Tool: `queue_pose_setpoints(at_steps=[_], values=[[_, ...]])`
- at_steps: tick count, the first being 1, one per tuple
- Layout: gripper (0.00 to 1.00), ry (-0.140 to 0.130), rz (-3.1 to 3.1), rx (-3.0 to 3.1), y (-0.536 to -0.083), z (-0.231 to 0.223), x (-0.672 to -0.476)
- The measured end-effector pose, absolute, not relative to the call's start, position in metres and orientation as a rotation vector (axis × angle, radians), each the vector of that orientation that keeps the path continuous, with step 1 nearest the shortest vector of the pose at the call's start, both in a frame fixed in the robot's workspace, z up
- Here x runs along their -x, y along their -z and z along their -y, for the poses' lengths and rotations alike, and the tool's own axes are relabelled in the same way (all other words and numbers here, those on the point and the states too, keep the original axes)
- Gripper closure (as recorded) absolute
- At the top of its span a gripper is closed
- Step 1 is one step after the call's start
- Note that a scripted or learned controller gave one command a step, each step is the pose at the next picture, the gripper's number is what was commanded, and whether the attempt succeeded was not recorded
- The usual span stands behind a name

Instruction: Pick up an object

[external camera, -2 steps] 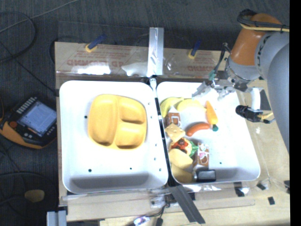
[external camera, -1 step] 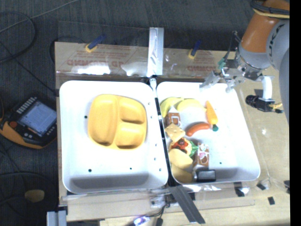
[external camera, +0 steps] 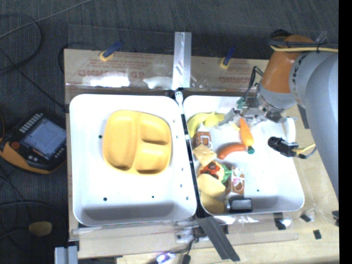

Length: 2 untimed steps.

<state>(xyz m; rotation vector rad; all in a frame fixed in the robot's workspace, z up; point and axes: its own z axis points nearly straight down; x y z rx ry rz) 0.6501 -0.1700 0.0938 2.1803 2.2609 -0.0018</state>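
Where the camera view looks down on the table, two white bins stand side by side, their inner walls touching. The left bin holds one item: a yellow tray with three compartments, lying flat near the middle. The right bin holds a crowd of small items along its left wall. A banana lies at the top left corner of that crowd. A carton sits just below it. A pale yellow lump rests lower down, beside a second carton. A black block lies against the near wall. An orange sausage lies near the bin's middle.

The arm enters from the right, its orange band above the far right corner of the right bin. The end effector is over the upper part of that bin. Whether it is apart or together cannot be told. A carrot, orange with a green tip, lies slanted just below the end effector, its upper end at or under it; contact cannot be confirmed. The carrot's green tip is near the sausage's right end.

A handheld pendant lies on the floor, left of the table.
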Motion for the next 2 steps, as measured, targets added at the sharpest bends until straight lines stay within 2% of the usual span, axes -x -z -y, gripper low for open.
queue_pose_setpoints(at_steps=[1,2], values=[[1.00,0.008,-2.269,-2.184,-0.101,0.169,-0.648],[1.00,-0.006,-2.361,-2.054,-0.090,0.168,-0.635]])
